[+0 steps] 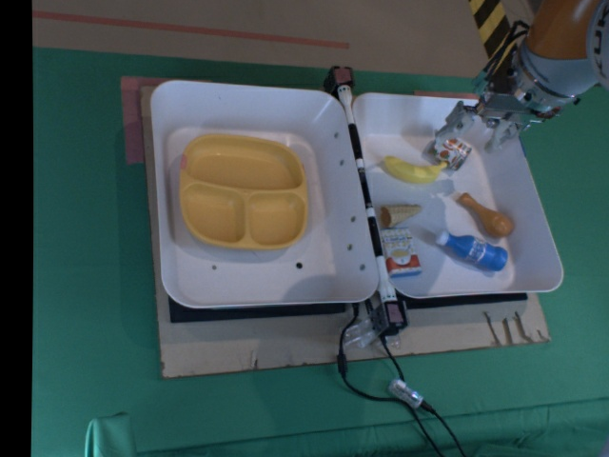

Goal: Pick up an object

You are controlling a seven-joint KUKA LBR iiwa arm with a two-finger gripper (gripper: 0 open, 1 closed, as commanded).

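One small carton (453, 150) sits under the spread-fingered gripper (482, 128); centre over it, clear of the banana (413, 170), before closing.

High slanted view over both bins (252, 293)

**Colours and patterns on the bench**

Two shallow white plastic bins (190, 284). Yellow three-compartment plastic tray (244, 190) in the left one. Right bin: yellow toy banana (412, 170), tan ribbed cone (400, 214), brown toy drumstick (486, 216), blue bottle with white label (473, 250), red-and-white printed carton (401, 252), white printed small can with red marks (453, 150). Green cloth (86, 255) under brown cardboard sheet (285, 346). Black-and-yellow hazard stripes (487, 8). Grey arm with orange band (571, 22).
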